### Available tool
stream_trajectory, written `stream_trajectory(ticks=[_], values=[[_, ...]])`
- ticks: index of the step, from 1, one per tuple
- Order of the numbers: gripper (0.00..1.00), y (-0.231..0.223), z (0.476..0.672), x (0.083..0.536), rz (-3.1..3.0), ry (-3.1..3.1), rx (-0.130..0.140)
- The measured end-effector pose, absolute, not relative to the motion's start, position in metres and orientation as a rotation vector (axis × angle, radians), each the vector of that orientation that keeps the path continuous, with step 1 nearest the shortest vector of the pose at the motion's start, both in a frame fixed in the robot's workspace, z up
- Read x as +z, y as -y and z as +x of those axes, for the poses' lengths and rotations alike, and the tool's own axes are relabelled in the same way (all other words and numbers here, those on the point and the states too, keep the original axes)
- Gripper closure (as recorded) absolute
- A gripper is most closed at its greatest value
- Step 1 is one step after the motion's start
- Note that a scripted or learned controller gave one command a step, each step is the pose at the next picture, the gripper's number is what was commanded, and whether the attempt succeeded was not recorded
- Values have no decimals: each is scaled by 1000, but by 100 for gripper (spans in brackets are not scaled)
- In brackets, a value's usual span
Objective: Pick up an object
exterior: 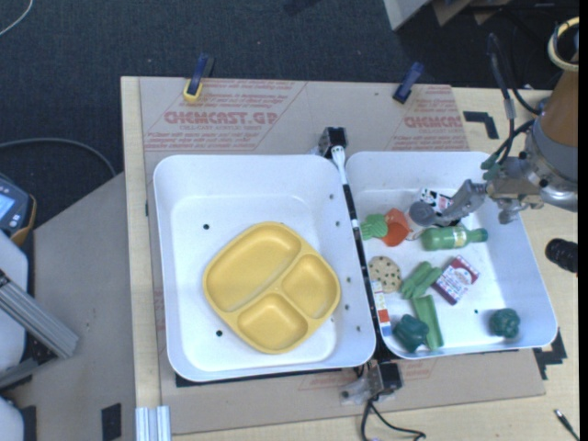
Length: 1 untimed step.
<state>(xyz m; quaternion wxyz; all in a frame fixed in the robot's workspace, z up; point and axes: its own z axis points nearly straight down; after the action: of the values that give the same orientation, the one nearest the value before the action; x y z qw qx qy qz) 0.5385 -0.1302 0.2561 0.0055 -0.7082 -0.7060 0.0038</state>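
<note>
My gripper (487,204) hangs over the back of the right bin (525,246), reaching in from the right. Its fingers stand apart with nothing between them; the left fingertip (462,200) is just above a green bottle (453,238) lying on its side. Close to that fingertip lie a grey piece (423,213) and a black-and-white piece (428,196). Further left sits an orange-red vegetable (396,229) with a green leaf (372,226). Toward the front lie a cookie (384,271), green pods (419,279), a red packet (455,281), a teal piece (410,334) and a dark green broccoli (503,321).
The left bin (179,200) holds a yellow divided plate (271,287). Both bins rest on a cardboard sheet (230,118) held by clamps at the back. Cables run by the arm at the upper right.
</note>
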Motion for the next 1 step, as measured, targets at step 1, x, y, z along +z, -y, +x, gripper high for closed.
stream_trajectory(ticks=[1], values=[[0, 130, 541, 263, -2221, 2221, 0]])
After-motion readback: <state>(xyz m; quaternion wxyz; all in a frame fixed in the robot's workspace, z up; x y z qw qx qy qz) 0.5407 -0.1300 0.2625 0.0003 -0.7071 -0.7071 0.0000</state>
